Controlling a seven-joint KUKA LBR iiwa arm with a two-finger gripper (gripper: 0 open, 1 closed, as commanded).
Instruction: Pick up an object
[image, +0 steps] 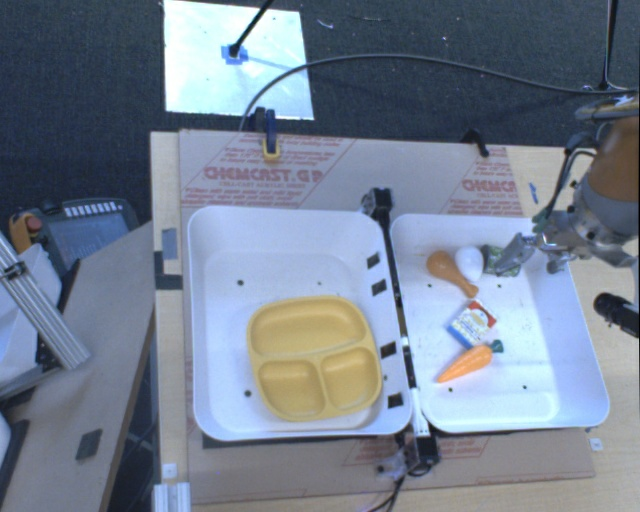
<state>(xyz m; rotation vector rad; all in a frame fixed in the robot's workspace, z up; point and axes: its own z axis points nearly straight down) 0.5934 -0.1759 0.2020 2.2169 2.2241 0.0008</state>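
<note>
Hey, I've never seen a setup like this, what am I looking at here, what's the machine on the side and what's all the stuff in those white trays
This is one photo from a camera fixed above a workbench, looking down at a slant. The machine at the right edge is a robot arm, grey with an orange band; its gripper reaches out over the right shallow white bin. Nothing can be seen held in it, and the picture is too blurred there to say more.

Its job is to pick up an object. The right bin holds a toy chicken drumstick, tan with a white end, a small colourful snack packet and an orange toy carrot with a green top.

The left shallow white bin holds a yellow plastic plate with three compartments. Both bins sit on a cardboard sheet.
</note>
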